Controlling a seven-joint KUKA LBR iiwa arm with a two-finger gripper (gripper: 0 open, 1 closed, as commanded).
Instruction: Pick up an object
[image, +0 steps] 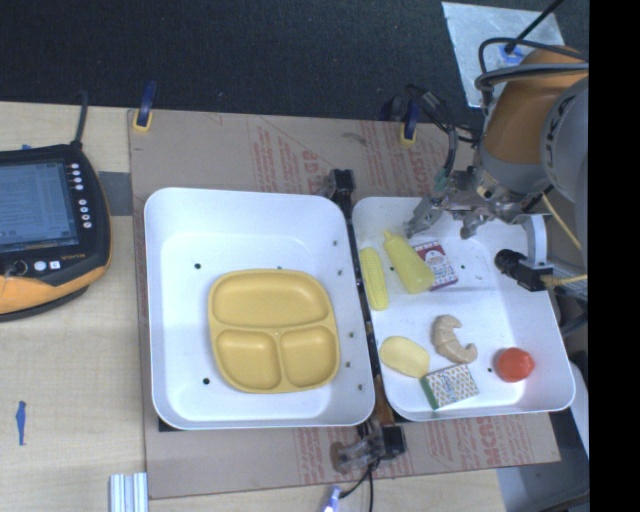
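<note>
My gripper hangs over the far part of the right bin, its fingers spread and nothing between them. Just below it lie a small red and white box and a yellow bottle-shaped item. A corn cob rests along the bin's left wall. Nearer the front are a tan croissant-like piece, a yellow lemon-like lump, a green checked box and a red tomato.
The left bin holds a yellow divided plate. A black and orange tablet pendant lies on the bench at far left. A black fitting juts over the right bin's right side. Clamps hold the cardboard underlay.
</note>
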